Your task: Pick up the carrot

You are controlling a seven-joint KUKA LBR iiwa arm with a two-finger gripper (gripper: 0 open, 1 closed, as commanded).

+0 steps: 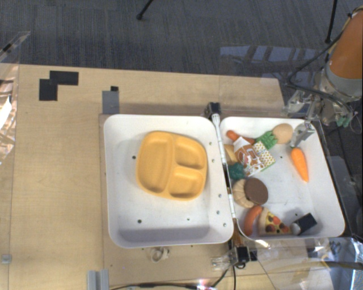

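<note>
on a wooden bench with 2 white bins, our gripper (302, 134), grip state unclear, hovers beside the carrot (299, 163); next we descend.

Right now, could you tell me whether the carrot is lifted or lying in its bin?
Lying in the bin. The carrot rests flat on the right bin's floor, with the gripper just above its top end.

a pale wooden bench (57, 187) fills most of the view, with black tape patches (57, 85) near its upper left corner. beyond its far edge lies dark grey carpet (198, 34), crossed by a thin black stand leg (146, 9).
</note>
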